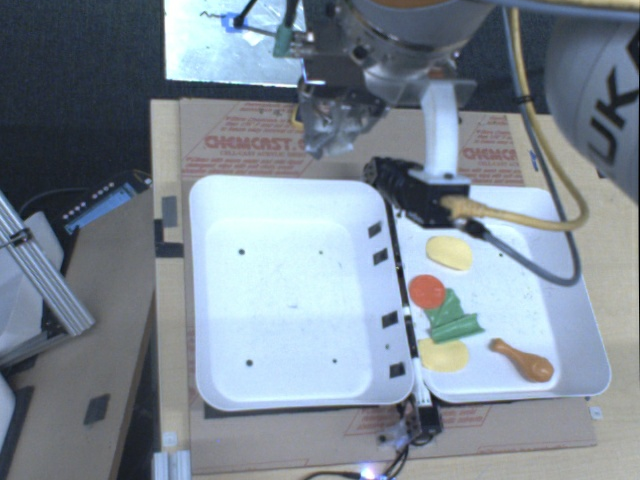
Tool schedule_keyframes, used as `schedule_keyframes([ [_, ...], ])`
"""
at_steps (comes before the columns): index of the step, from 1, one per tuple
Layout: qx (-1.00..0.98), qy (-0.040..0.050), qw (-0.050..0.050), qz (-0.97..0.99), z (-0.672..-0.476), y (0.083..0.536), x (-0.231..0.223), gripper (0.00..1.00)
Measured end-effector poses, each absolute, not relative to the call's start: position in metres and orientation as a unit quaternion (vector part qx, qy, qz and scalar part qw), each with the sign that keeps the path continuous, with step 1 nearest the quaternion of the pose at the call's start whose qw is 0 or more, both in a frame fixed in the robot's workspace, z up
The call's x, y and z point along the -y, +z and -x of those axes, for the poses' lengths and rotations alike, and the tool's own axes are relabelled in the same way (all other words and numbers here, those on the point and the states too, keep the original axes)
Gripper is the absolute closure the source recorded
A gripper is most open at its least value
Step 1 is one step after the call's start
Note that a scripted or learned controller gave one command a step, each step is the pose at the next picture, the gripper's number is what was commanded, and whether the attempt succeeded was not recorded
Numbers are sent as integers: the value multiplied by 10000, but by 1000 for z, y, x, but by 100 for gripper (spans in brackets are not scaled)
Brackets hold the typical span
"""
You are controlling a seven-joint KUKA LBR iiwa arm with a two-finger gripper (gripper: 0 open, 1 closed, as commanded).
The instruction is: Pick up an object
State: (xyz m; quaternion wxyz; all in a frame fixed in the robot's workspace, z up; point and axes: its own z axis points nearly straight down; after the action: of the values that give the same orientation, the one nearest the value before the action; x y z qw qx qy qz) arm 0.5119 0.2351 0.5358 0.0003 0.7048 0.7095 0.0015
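Observation:
The right bin [575, 308] holds several small objects. A pale yellow oval [450, 253] lies toward its back, with a red disc [428, 290] in front of it. A green piece [456, 317] and a flat yellow piece [442, 355] sit nearer the front, beside a brown drumstick shape [522, 359]. My gripper [335, 128] hangs high over the cardboard behind the left bin [230, 368], well away from all these objects. Nothing shows in its grasp.
The grey arm fills the top right. A black fitting [415, 193] with a yellow cable [520, 225] and a grey hose hangs over the back of the right bin. Black clips [390, 318] line the divide between the bins. A cardboard sheet lies under both.

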Motion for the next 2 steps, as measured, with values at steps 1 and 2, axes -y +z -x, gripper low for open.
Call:
schedule_keyframes([
  [1,-7093,3,-4,-7049,-485,535,-234,100],
  [2,-7071,6,0,-7071,-486,535,-191,100],
])
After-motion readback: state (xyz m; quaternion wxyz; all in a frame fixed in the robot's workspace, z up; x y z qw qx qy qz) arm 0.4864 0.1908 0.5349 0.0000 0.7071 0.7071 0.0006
